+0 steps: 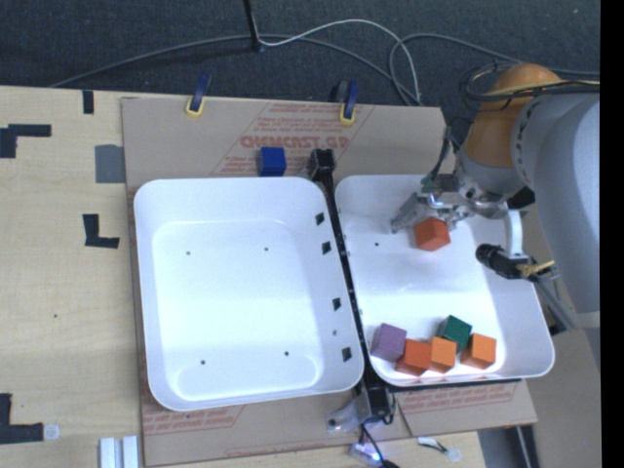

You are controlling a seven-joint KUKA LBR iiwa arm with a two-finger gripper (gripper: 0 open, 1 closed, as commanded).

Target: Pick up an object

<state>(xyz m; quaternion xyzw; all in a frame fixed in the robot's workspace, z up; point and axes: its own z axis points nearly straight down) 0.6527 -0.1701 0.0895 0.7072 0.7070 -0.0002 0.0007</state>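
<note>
Red-orange block [432,233], the likely object of your task, sits between the jaws [432,224] of your arm, high in the right bin [419,291] near its back wall. The jaws look pinched on its top, though from this slanted overhead angle you cannot tell whether the block is lifted or resting on the bin floor.

Your grey arm [561,203] enters from the right, with its orange band [492,125] above the wrist; the arm's bulk is cut off by the frame edge.

At the front of the right bin, five small blocks huddle together: a purple block [388,340], two orange blocks [416,357] [442,352] touching each other, a green block [454,330] just behind them, and another orange block [479,350] on the right.

The left bin [234,300] stands beside it, the two rims touching along a black clip strip [336,261].

Both bins rest on a cardboard sheet [283,135] printed with red lettering, too blurred and partly covered to read with confidence. A blue block [272,160] lies on that cardboard behind the left bin. Two clamps [198,97] [347,102] hold the sheet's back edge. Cables [331,32] trail across the dark floor behind the bench [58,261].
</note>
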